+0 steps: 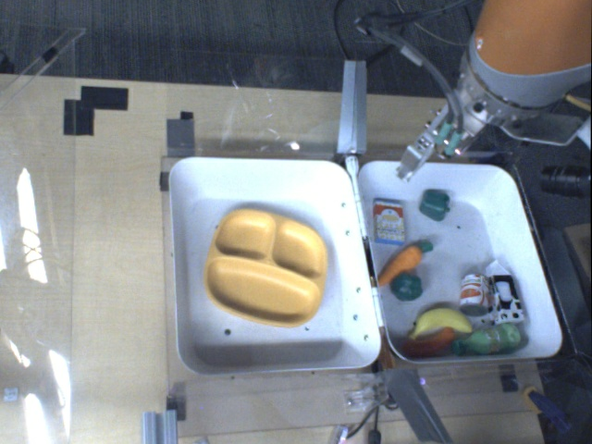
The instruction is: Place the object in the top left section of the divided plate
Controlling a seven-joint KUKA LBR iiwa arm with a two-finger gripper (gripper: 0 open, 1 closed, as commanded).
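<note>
The yellow divided plate (268,265) lies in the left bin (190,248). Its top left section (244,232) holds nothing, like its two other sections. My gripper (424,153) hangs over the far left corner of the right bin (532,239), tilted down to the left, with nothing seen in it. Closest to it in that bin are a small red and white box (390,222) and a dark green pepper (435,203). An orange carrot (403,261) lies just in front of the box.
The right bin also holds a green lump (406,287), a small can (474,292), a black and white item (504,302), a banana (440,321), a red piece (428,345) and a green vegetable (490,339). A metal post (352,109) stands behind the bins' shared wall.
</note>
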